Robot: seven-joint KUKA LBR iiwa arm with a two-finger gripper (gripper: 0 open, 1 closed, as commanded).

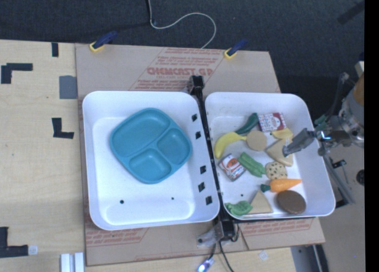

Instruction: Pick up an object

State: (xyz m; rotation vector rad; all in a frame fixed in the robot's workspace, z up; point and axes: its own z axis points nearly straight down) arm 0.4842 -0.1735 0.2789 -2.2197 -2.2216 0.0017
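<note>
The right white bin [314, 164] holds several toy foods: a yellow banana [228, 141], a green pickle [247, 124], a red and white packet [271, 121], a tan round piece [257, 140], a pale wedge [277, 153], a small printed box [232, 167], a green pod [252, 165], a chip cookie [275, 170], an orange carrot [285, 185], a brown disc [291, 201] and a tan triangle [260, 202]. My gripper [295, 143] reaches in from the right, low over the bin's right side, just above the pale wedge. Nothing shows in its grasp.
The left white bin [98, 164] holds a blue divided plate [151, 145]. Both bins sit on a cardboard sheet [172, 69] held by yellow and blue clamps. A white cable [177, 22] loops at the back. The arm's wrist [346, 128] hangs past the right bin's rim.
</note>
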